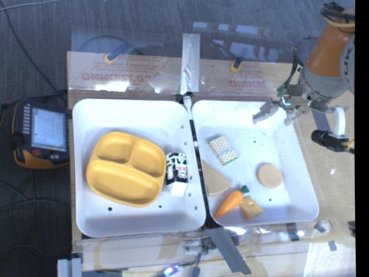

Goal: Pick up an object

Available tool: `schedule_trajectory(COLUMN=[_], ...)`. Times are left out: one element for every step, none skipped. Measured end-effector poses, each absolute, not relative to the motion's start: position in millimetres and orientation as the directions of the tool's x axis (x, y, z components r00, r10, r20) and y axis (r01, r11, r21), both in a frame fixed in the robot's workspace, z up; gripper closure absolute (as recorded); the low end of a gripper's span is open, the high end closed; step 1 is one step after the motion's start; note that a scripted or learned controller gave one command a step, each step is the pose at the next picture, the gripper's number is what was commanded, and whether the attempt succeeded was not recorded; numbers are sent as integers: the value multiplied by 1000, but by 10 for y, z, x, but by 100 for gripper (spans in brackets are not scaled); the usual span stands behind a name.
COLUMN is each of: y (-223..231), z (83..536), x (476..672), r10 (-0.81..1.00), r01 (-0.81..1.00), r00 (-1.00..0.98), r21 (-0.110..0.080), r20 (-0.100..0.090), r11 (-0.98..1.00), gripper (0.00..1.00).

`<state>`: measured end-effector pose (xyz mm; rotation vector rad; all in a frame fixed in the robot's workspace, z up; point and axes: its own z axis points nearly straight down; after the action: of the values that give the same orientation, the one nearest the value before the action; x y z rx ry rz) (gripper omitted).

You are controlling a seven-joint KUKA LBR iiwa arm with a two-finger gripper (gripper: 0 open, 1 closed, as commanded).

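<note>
Gripper (pixel 278 109): we saw it at the upper right of the frame, fingers spread, nothing between them.
Carrot (pixel 229 202): we found it lower in the right bin (pixel 300 172), just beside a yellow block (pixel 251 208).
Left bin (pixel 81 172): we noted a yellow divided tray (pixel 125 167).

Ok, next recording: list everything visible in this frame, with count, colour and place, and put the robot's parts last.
white bins: 2, white, side by side on the bench
divided tray: 1, yellow, left bin, filling most of it
cow-patterned carton: 1, black and white, left bin, right of the tray
patterned block: 1, pale green and white, right bin, upper left
flat tan piece: 1, tan, right bin, left edge
round disc: 1, tan, right bin, right of centre
carrot: 1, orange, right bin, front
small block: 1, yellow-brown, touching the carrot's right
handheld pendant: 1, orange and black, floor left of the bins
arm: 1, grey and orange, upper right
gripper: 1, grey, above right bin's back edge
</note>
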<state>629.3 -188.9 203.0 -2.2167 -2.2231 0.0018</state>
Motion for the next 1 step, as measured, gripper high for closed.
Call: schedule_trajectory(y=[-1287], z=[1329], x=[6040], r10=[998], r01=[998], r00=[-62], r21=[-3], r20=[0], r11=[62], gripper=[0])
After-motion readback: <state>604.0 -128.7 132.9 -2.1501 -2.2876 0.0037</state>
